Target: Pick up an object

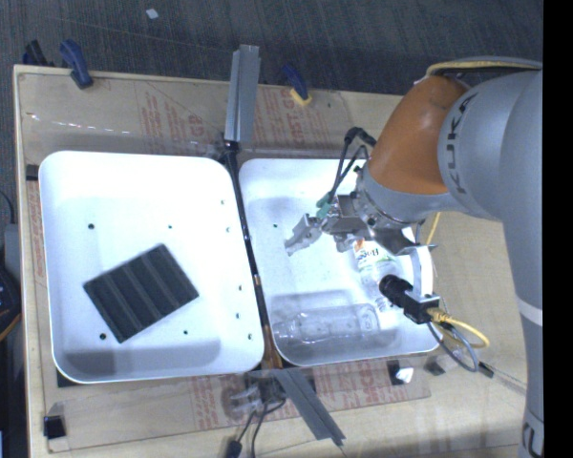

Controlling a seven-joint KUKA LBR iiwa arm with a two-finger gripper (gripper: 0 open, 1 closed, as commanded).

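My gripper (304, 233) hangs over the middle of the right bin (267, 189), pointing left, open with nothing between its fingers. A small white bottle with a printed label (367, 261) lies just right of it, partly under the wrist. A clear plastic bottle (325, 324) lies on its side along the right bin's near wall, below the gripper and apart from it. A black ribbed slab (140, 291) lies flat in the left bin (67, 175), far from the gripper.
The arm's orange band and grey body (430, 160) cover the right bin's right side. A black divider (248, 256) runs between the bins. Cables (454, 332) trail at the right bin's near right corner. Blue clamps (74, 62) sit on the bench's far edge.
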